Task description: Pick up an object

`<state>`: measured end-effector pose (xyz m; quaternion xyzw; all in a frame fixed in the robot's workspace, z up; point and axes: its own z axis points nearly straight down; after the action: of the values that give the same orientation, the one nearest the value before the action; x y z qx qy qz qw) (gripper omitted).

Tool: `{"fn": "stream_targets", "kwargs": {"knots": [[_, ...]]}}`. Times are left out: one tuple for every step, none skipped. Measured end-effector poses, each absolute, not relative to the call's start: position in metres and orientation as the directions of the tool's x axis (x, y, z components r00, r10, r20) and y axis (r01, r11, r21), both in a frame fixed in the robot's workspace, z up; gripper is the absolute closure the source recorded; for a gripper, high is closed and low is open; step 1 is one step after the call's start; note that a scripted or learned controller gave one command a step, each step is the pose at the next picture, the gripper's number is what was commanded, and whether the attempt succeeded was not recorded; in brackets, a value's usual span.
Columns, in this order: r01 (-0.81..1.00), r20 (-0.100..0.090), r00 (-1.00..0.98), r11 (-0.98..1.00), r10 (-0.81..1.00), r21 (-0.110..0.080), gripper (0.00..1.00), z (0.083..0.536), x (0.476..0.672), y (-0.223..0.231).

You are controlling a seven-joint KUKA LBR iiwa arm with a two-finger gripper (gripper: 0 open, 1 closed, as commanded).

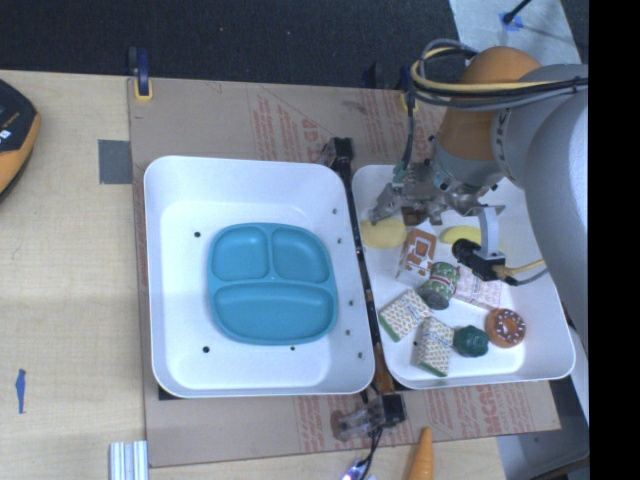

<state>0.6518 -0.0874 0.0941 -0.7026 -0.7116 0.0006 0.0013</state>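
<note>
Yellow object under jaws, jaw state unclear; can, donut nearby

A robotics lab bench: a grey industrial arm with bundled cables reaches in at the right of the frame, over two white bins clamped to a cardboard sheet on a light wooden tabletop, with toy items as test props.

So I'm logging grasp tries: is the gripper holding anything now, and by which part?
It cannot be told. The gripper is low in the right bin, over the toys near a pale yellow piece, but no object shows between its fingers.
</note>
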Motion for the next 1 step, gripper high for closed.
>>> {"fn": "stream_targets", "kwargs": {"knots": [[1.0,0.0,-0.001,0.001,1.0,-0.009,0.0,0.0914,0.5864,-0.1225]]}}
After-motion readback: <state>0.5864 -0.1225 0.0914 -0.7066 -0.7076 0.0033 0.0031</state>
